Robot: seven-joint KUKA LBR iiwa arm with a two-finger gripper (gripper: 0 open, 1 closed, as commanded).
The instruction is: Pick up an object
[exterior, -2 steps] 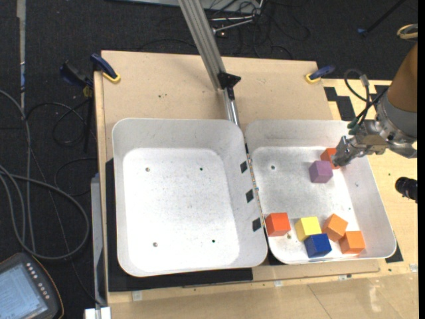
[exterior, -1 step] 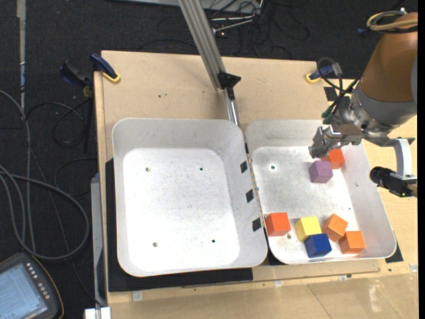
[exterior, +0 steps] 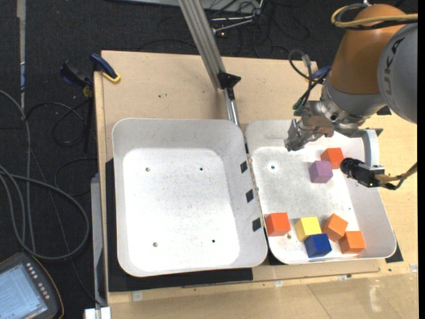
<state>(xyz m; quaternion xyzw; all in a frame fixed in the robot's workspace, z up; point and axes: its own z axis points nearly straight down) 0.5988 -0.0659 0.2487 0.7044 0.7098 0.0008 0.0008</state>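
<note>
The gripper [exterior: 297, 140] is seen at the upper part of the right bin [exterior: 287, 252]; its jaws' state cannot be told. A purple block [exterior: 321, 171] lies just right of it, with 4 orange blocks, 1 yellow, 1 blue nearby.

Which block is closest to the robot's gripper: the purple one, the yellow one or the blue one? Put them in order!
Starting from the gripper:
1. Purple block, just below and right of it, in the right bin's upper part.
2. Yellow block, near that bin's front.
3. Blue block, right at the front edge.
</note>
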